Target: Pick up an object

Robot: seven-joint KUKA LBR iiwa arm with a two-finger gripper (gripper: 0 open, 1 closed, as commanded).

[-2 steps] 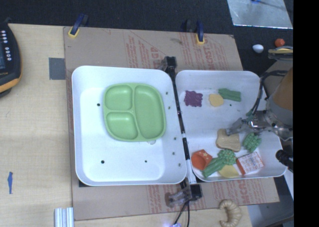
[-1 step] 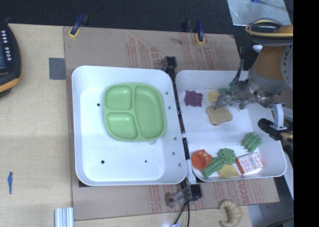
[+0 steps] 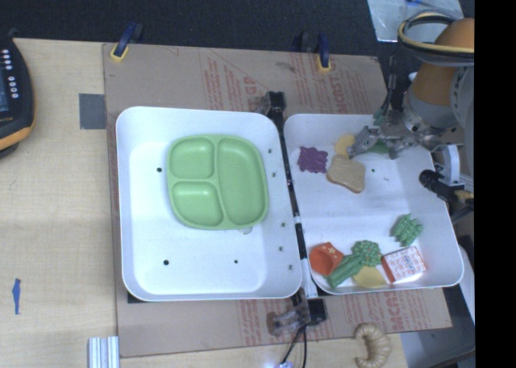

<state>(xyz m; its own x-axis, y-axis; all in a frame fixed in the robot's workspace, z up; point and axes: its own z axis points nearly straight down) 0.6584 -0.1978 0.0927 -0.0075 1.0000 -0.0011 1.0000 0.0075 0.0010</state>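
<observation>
The arm (image 3: 439, 60) is cut off at the right edge of the view, and only its wrist section is seen. The gripper (image 3: 379, 142) is seen from above as a cluster of dark metal parts; whether it is wide or narrow cannot be told, and nothing is seen held in it.

Two white bins are set side by side on a cardboard sheet (image 3: 201, 76) on the bench. The left bin (image 3: 137, 197) holds a green plate (image 3: 218, 181) with three compartments, lying flat near the bin's far edge.

The right bin (image 3: 379, 213) holds the loose objects. A purple piece (image 3: 312, 159) lies near its far left corner. A toast slice (image 3: 347, 173) lies just beside it, toward the middle. A yellow piece (image 3: 345, 145) is partly hidden by the toast and the gripper, so its shape cannot be made out. A green sprig (image 3: 406, 229) lies near the right edge. Along the near edge, a red piece (image 3: 325, 257), a green vegetable (image 3: 355, 260), a second yellow piece (image 3: 369, 278) and a red-and-white packet (image 3: 404, 264) are crowded together, touching or overlapping.

The gripper is located over the far edge of the right bin, just beside the yellow piece and near the toast slice, to their right. The items along the near edge are well apart from it.
</observation>
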